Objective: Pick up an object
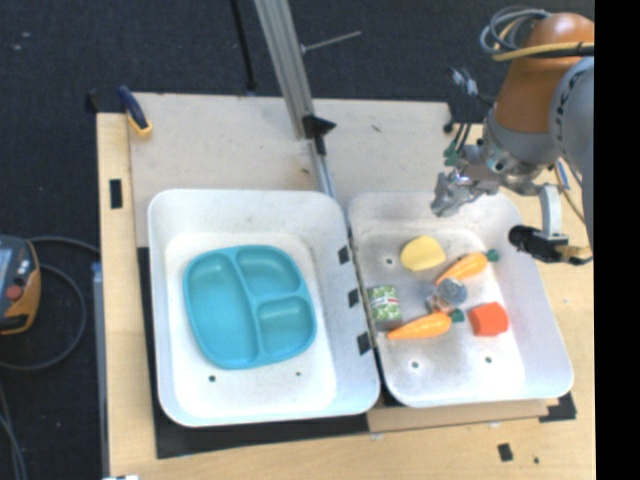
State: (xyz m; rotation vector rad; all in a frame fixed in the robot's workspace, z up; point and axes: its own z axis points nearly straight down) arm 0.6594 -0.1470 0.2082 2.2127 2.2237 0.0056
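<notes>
Currently the gripper (447, 200) hovers upper right; its grasp state is unreadable, and the yellow toy lemon (422, 253) lies just below-left.

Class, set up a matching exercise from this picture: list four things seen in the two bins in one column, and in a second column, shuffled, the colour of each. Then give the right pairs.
Things:
1. divided plate in the left bin
2. block in the right bin
3. rounded piece nearest the gripper
4. small packet by the right bin's left wall

Colours:
A. yellow
B. green and white
C. turquoise
D. orange-red

Pairs: 1-C, 2-D, 3-A, 4-B
</notes>
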